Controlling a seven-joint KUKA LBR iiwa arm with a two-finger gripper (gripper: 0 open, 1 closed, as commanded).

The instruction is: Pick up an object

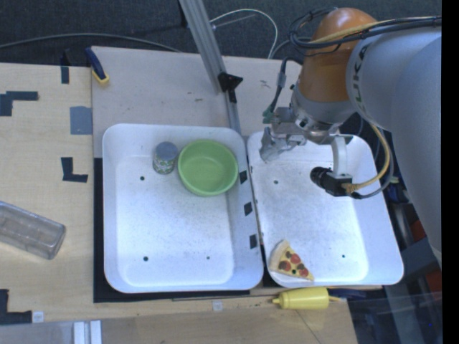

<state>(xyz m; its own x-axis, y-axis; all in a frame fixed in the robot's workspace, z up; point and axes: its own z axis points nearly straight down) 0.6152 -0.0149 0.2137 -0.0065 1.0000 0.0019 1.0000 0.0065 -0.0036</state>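
Your claw [275, 145], grip state impossible to tell, hovers at the right bin's [373, 264] far-left corner; pinch the light, flat pizza slice [290, 261] by its edges.

the arm [401, 70] was a thick, smooth grey casting with rounded edges, and it carried dark "kuka" lettering along its side. above the wrist sat a glossy orange band [337, 56], domed like a cap. below the band the wrist narrowed to a grey metal flange. black cables [315, 31] looped over the orange dome, and a thinner grey wire ran beside them. a yellowish hose [376, 174] curved down to a black cylindrical fitting [326, 179] with a small orange ring. the gripper [276, 140] was pale grey metal, blocky, with small dark fasteners too blurred to tell apart.
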